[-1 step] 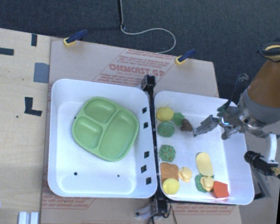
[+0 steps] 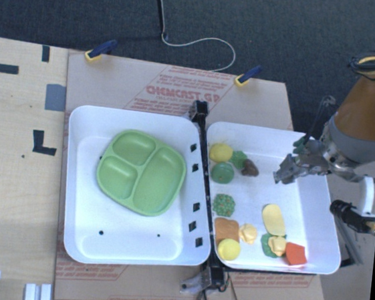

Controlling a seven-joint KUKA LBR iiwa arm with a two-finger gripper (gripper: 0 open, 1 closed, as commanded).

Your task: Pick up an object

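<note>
The dark two-finger end effector [image 2: 285,174] hangs over the upper right part of the right shallow white bin [image 2: 315,214]; whether it is apart or together cannot be told, and nothing is visible in it. Below it in this bin lie a pale yellow oval piece [image 2: 274,219], an orange-red block [image 2: 295,254] and a small green piece [image 2: 273,246]. Toward the bin's left side sit a yellow round fruit [image 2: 220,152], a green round piece [image 2: 222,173], a small brown lump [image 2: 249,167], a green broccoli-like floret [image 2: 224,204], an orange-brown slab [image 2: 226,227] and a yellow ball [image 2: 228,249]. The left white bin [image 2: 81,167] on the wooden tabletop [image 2: 9,179] holds a green sectioned plastic plate [image 2: 141,172].
</note>
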